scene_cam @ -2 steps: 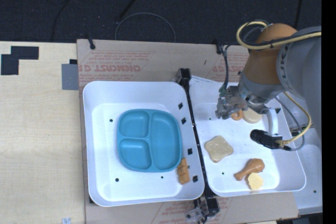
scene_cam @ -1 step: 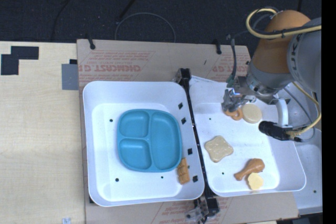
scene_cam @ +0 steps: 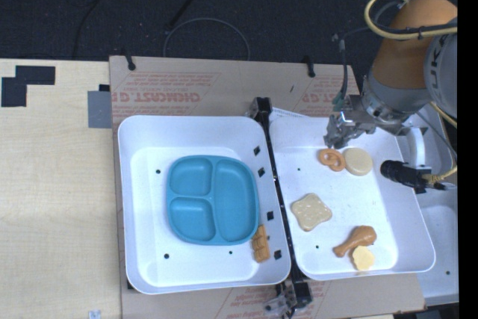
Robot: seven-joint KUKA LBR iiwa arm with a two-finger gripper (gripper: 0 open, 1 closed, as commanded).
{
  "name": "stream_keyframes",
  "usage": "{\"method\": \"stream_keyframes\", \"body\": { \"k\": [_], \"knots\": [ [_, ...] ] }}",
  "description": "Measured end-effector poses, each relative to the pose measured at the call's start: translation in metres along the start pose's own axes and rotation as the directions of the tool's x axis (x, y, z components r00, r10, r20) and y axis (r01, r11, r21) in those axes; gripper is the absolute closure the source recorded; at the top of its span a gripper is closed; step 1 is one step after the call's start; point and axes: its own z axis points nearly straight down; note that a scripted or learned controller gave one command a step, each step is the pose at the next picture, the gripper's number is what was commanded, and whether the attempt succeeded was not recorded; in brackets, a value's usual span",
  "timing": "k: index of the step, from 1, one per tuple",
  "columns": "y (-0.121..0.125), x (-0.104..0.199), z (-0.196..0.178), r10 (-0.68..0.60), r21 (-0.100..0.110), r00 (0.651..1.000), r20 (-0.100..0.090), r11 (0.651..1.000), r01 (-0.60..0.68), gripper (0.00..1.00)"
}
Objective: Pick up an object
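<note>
My gripper hangs over the back of the right bin, just above and slightly left of an orange pretzel. A pale round cookie lies right of the pretzel. Nearer the front of this bin lie a beige toast slice, a brown chicken drumstick and a yellow round piece. Nothing shows between the fingers.
The left bin holds a blue divided plate and a small orange-brown food piece by its right wall. A black divider runs between the bins. The arm's black side fitting overhangs the right bin's edge.
</note>
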Motion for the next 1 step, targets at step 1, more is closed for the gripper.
{"method": "stream_keyframes", "body": {
  "k": [1],
  "knots": [
    [-0.0143, 0.049, -0.0103, -0.004, 0.005, 1.0, -0.003, 1.0, 0.004, 1.0]
  ]
}}
